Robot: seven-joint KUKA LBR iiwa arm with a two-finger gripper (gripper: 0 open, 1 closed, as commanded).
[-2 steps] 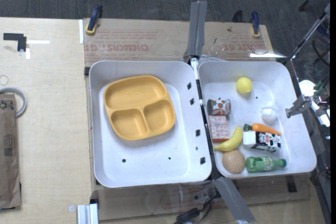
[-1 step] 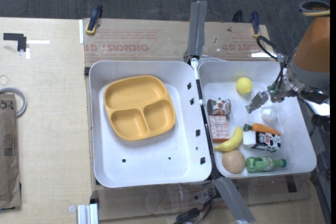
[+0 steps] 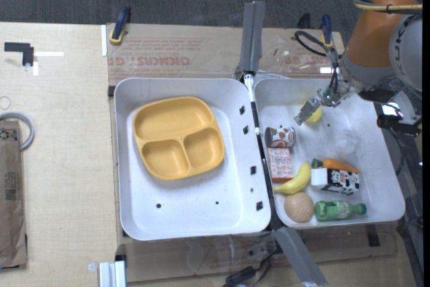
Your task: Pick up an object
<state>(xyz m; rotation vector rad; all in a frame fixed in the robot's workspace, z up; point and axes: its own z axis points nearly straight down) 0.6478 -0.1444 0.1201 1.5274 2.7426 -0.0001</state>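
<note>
- Camera view: the gripper (image 3: 310, 111) hangs low in the right bin (image 3: 376, 144), in its upper part, with a small yellow piece (image 3: 314, 115) between its fingertips; it appears closed on that piece.
- Lower in the bin lie a can (image 3: 280, 137), a box (image 3: 280, 162), a banana (image 3: 296, 179), a carton (image 3: 339, 179), a carrot (image 3: 339, 164), a ball (image 3: 299, 207) and a green bottle (image 3: 339, 210).
- To do this step well, I judge a straight, slow lift best, watching that the thin grip does not slip.
- Open bin floor lies right of the gripper; the divider (image 3: 254, 104) stands near on the left, so sideways travel should wait until the piece is above the rim.
- A yellow tray (image 3: 178, 138) sits in the left bin (image 3: 134, 212), well apart.
</note>
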